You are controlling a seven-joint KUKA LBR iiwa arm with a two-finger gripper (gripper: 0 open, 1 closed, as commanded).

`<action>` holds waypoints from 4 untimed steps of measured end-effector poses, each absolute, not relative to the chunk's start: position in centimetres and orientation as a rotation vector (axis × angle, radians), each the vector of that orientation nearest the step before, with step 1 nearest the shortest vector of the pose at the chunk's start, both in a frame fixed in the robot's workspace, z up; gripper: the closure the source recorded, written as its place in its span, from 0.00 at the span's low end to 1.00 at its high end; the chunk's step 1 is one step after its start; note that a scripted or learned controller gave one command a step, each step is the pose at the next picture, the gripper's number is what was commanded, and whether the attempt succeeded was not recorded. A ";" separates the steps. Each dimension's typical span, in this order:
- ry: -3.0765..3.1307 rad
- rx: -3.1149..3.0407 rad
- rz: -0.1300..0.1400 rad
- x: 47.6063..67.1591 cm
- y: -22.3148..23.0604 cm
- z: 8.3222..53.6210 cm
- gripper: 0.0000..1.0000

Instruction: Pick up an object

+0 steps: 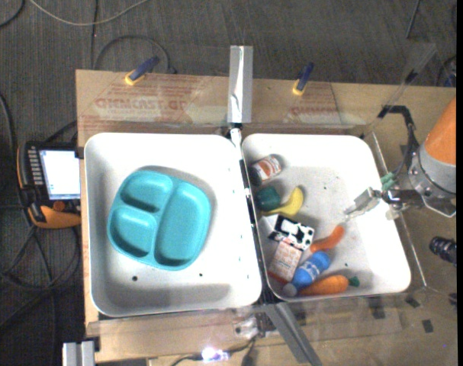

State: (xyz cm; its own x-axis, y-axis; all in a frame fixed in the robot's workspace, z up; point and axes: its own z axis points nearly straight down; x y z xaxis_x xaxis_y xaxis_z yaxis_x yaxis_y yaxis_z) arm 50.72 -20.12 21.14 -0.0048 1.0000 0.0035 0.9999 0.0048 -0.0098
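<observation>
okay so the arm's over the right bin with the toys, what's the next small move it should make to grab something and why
Probably shift the end effector leftward and down toward the orange carrot. It hovers at the right bin near its right side with nothing between its fingers, and that carrot lies closest, apart from the crowded items beside the divider.

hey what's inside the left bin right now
The left bin holds one thing: a teal divided tray with three compartments, lying flat on the bin floor. Nothing sits in its compartments. Whatever part of the floor lies under the tray is covered and cannot be seen.
</observation>
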 end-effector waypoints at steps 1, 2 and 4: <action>-2.032 -2.384 0.009 51.5 -19.8 21.3 0.00; -2.027 -2.388 0.012 56.5 -13.6 13.8 0.00; -2.137 -2.319 -0.007 62.0 -15.2 8.9 0.00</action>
